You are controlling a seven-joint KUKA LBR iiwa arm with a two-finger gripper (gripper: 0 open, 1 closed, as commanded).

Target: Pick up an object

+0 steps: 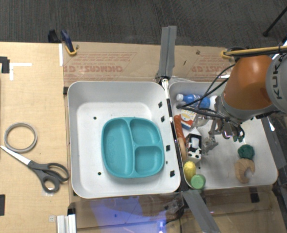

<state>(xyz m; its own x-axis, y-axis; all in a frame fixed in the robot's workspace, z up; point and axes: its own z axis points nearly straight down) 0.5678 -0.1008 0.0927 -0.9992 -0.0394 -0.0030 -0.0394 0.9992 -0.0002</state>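
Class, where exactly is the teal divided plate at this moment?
The teal divided plate lies flat in the middle of the left bin, the white bin on the camera view's left, with the scissors outside on the bench further left.

Both white bins (80, 130) look like smooth plastic w/ slight sheen. Teal divided plate (132, 146): matt plastic. Bench top (31, 106) is pale wood-grain, matt; cardboard sheet (109, 64) behind bins is dull brown, printed. Scissors (34, 166): shiny metal blades, grey plastic handles. Arm's orange band (247, 84) is glossy.
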